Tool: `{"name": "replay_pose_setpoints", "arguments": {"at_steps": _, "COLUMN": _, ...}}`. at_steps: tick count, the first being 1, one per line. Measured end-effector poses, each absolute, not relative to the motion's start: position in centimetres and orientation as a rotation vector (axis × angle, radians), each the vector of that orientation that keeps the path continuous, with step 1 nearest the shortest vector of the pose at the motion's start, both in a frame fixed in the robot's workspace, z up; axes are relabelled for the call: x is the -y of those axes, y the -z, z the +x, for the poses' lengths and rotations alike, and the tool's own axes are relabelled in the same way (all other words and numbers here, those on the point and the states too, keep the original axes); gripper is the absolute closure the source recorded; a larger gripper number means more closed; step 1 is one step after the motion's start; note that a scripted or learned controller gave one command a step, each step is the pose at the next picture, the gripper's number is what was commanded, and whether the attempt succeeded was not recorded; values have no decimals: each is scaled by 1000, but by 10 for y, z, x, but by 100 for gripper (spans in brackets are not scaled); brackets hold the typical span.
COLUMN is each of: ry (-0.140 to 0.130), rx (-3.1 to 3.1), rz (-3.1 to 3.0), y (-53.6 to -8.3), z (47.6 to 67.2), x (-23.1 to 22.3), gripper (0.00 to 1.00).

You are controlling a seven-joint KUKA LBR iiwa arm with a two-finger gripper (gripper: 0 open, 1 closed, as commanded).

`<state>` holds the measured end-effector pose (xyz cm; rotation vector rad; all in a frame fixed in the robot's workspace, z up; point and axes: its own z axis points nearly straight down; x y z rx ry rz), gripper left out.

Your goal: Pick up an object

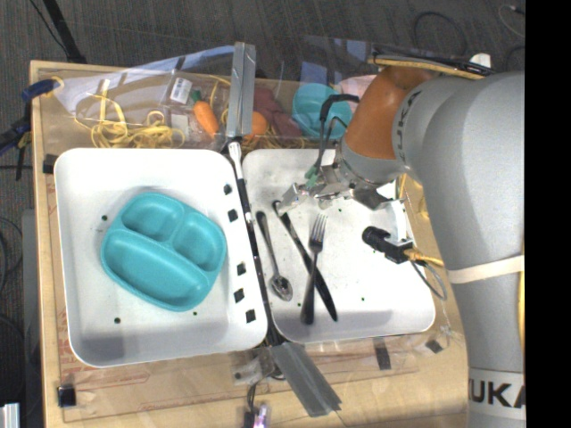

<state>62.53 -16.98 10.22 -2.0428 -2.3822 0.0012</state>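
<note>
Grey rounded arm (464,168), orange wrist band (375,114), black "KUKA" lettering on base, thin black cables.

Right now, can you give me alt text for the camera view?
The grey arm's gripper hovers over the right white bin, above a black-handled fork, spoon and knife. A teal divided plastic plate lies in the left white bin.

dark grey carpet floor (134,16) all round, black cables (49,12) trailing over it top left. light wood bench (178,386) underneath, edges showing at front and left. clear plastic sheet (134,83) along back edge. lighting even, kinda dim.
</note>
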Motion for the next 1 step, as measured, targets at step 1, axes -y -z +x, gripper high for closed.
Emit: {"name": "replay_pose_setpoints", "arguments": {"at_steps": 1, "ry": -2, "rx": 2493, "rz": -1907, "y": -92, "z": 591, "x": 170, "gripper": 0}}
